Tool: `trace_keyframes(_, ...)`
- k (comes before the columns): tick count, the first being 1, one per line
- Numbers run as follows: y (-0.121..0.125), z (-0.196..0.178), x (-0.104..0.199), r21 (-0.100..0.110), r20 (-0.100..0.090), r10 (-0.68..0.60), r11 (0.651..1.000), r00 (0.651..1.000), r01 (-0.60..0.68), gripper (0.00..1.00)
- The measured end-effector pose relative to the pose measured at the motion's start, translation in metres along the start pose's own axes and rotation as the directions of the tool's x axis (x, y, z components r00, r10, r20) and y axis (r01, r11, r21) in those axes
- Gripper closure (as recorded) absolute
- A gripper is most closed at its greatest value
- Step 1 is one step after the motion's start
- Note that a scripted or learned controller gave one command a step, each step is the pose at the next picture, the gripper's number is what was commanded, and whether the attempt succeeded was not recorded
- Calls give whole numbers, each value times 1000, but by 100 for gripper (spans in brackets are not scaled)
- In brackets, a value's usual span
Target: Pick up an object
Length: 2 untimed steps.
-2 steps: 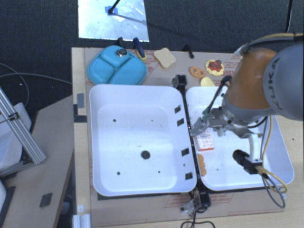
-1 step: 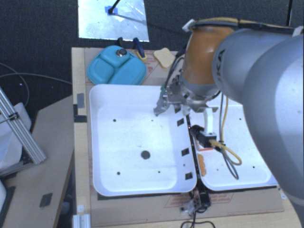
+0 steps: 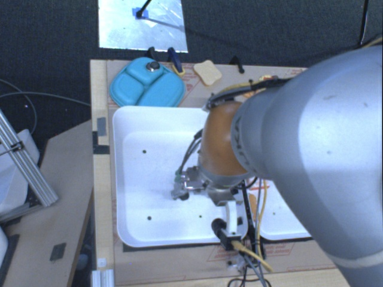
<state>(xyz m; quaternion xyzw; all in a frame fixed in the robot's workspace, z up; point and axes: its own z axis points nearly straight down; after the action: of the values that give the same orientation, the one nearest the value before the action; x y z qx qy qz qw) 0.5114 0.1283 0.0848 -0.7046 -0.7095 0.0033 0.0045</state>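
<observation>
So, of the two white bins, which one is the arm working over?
The left bin. The orange-banded wrist and the gripper hang over its floor, while the right bin lies mostly hidden beneath the arm.

My arm (image 3: pixel 311 160) covers the left bin's (image 3: pixel 128 160) 3 o'clock side and most of the right bin (image 3: pixel 287 229). Bare floor lies open from 7 to 11 o'clock. At 12 o'clock, beyond the rim, a blue tray (image 3: pixel 146 85) and a tan piece (image 3: pixel 207 72) occupy the bench (image 3: pixel 100 178).
</observation>
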Motion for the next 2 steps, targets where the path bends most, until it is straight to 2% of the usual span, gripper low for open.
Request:
trace_keyframes(1, 83, -107, -44, -25, 2, 9, 1000, 1000, -9, 0)
trace_keyframes(2, 116, -3, -11, -20, -1, 2, 1000, 1000, -2, 0)
